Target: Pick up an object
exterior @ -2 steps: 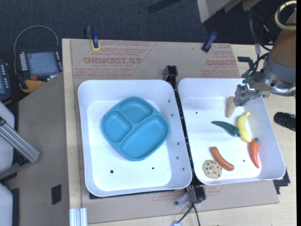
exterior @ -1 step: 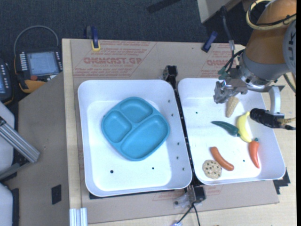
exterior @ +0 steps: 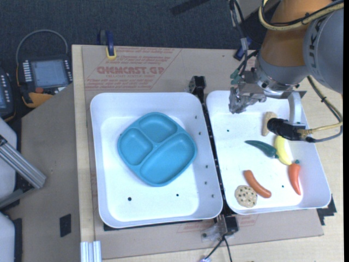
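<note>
Nearest in the right bin lie a cookie, a sausage and a carrot; behind them a banana and green pepper. At the far end the gripper hangs over bare bin floor, gripping nothing; its opening I cannot tell

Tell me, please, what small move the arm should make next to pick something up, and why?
Probably shift the gripper toward the near end of the right bin and over the sausage. The gripper sits above bare floor at the bin's far-left corner, with no toy under it. The sausage lies apart from the cookie and carrot, so it looks easiest to reach.
</note>
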`<act>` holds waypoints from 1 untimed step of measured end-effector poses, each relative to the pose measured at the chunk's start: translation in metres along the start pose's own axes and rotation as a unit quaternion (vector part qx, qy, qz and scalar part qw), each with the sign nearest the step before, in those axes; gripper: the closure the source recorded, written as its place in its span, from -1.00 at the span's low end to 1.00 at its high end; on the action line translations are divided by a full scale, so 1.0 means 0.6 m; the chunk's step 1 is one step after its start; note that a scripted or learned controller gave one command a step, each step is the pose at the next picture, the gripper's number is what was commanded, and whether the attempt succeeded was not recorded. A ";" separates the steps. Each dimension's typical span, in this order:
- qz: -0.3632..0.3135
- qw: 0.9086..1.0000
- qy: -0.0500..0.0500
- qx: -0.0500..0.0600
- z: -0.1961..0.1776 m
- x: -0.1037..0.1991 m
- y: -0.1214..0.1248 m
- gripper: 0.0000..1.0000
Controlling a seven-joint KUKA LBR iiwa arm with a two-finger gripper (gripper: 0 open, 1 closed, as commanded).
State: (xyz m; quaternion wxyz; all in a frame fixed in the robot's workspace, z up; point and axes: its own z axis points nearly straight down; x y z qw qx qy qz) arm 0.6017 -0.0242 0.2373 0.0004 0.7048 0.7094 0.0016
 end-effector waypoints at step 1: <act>0.000 1.000 0.000 0.001 0.003 0.106 0.003 1.00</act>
